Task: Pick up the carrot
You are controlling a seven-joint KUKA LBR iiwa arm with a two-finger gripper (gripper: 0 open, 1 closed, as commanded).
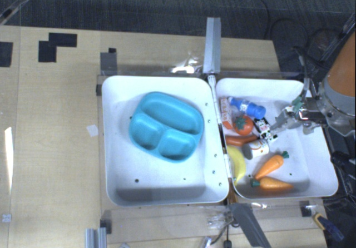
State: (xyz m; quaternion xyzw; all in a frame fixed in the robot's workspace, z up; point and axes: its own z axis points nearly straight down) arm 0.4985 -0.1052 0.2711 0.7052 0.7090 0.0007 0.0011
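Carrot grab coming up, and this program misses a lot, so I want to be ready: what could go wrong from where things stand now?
1. Two carrots lie close together: one tilted, another by the right bin's near wall. The grab could catch the wrong one or nudge both.
2. The gripper hangs over the clutter by the bottle, tomato and banana, not over a carrot; descending here would likely hit those.
3. The lower carrot hugs the wall, leaving little finger room.

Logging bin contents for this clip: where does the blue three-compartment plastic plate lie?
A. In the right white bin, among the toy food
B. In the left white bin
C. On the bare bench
B: the blue three-compartment plastic plate lies inside the left white bin, apart from the toy food.
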